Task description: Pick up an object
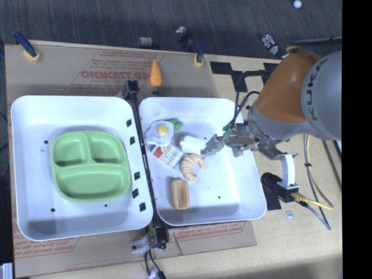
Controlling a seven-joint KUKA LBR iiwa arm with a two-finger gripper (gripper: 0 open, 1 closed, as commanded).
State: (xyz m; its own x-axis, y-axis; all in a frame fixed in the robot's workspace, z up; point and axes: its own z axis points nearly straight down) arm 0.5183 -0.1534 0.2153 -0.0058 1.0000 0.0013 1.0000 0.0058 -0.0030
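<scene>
The big grey robot arm with the orange band (pixel 302 97) is reaching in from the right, over the right white plastic bin (pixel 244 205). Its small metal gripper (pixel 210 146) is hanging low inside that bin, pointing left at the pile of toys. The tip is sitting just beside the tan toy croissant (pixel 191 165) and the small white block (pixel 189 142). I cannot tell how the jaws are standing, because the tip is too small and blurry. Nothing is showing between them, so I am not saying the robot is holding anything.

The toys are all lying in the left half of the right bin. The white and yellow fried egg toy (pixel 161 132) is sitting at the top with a bit of green thing (pixel 175 122) touching it. The little colourful printed box (pixel 168 154) is lying under the egg. The long tan bread roll toy (pixel 179 193) is resting by itself lower down, apart from the others.

The left white plastic bin (pixel 29 214) is holding a green tray with three parts (pixel 90 165). An orange toy carrot (pixel 155 74) is lying on the brown cardboard behind the bins.

I think the job is only getting started. Every toy is lying on the bin floor, so the grabbing and the lifting are both left to do.
</scene>
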